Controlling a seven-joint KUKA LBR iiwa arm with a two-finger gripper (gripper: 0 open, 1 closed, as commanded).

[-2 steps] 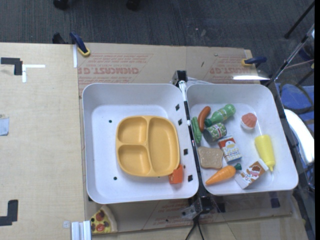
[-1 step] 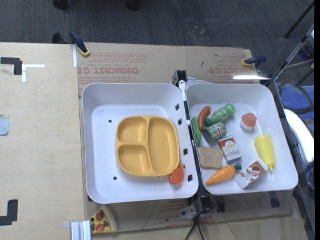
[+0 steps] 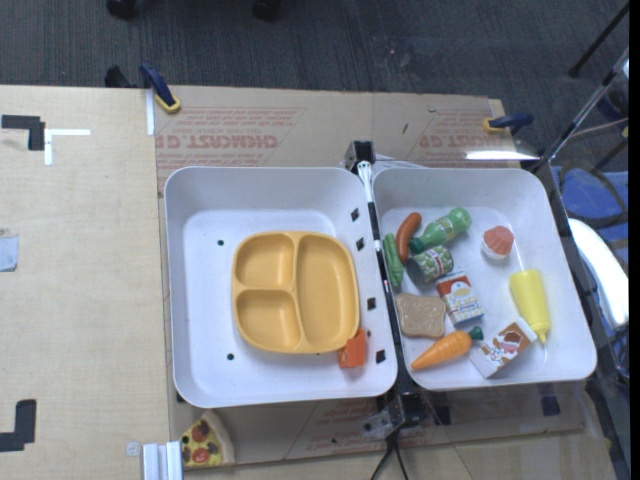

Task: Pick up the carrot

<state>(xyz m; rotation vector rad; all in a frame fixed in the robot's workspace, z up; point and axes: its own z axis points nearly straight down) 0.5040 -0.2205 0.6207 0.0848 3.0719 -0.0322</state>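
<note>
Even, fairly bright light falls from overhead, and shadows are soft and short. The two white bins [image 3: 190, 298] look slightly washed out, with mild glare along the right bin's far rim. The far dark floor [image 3: 400, 28] is dim. Fine detail is soft and grainy throughout.

Orange carrot [image 3: 441, 350] (green top), yellow plate [image 3: 296, 292], white bins [image 3: 190, 298]

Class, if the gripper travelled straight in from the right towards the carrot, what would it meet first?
Probably the small carton, lying just right of the carrot; height is unclear.
</note>
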